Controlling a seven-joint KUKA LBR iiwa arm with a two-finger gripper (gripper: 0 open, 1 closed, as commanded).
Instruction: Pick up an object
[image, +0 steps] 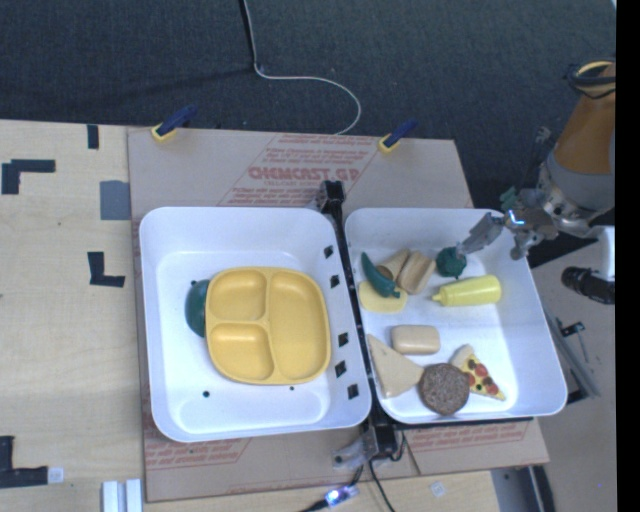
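Although the task named no particular object, the item nearest the gripper (487, 232) was judged the likely target: a small dark green toy (451, 262) in the far part of the right bin (549, 330). It lay just to the near-left of the pincer, close beside it but apart. Whether the pincer was released or clenched could not be told; nothing was seen grasped. The green toy was roundish, with no clear long axis or heading. A yellow bottle (467, 291) lay just nearer, its long axis running left to right, tip pointing left. The 1 arm (585, 140) reached in from the right.
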